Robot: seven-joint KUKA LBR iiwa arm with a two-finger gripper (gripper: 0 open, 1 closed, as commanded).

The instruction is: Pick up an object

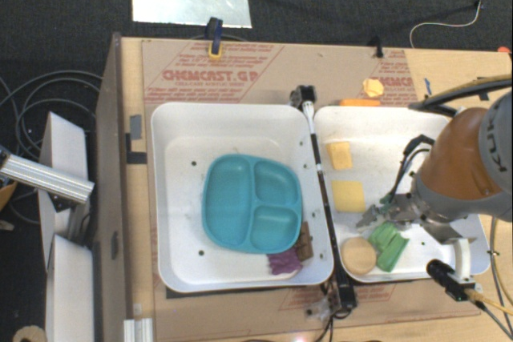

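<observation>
The right bin holds two yellow blocks, a smaller one above a larger one. A green object and a tan round piece lie near the bin's front edge. My gripper hangs low over the right bin, just above the green object and right of the larger yellow block. The orange-banded wrist covers much of the bin's right half. The left bin carries a teal divided plate, with a purple object and a brown piece at its lower right.
A metal divider runs between the bins. A yellow piece and an orange strip lie on the cardboard behind the right bin. Cables trail at the left and upper right.
</observation>
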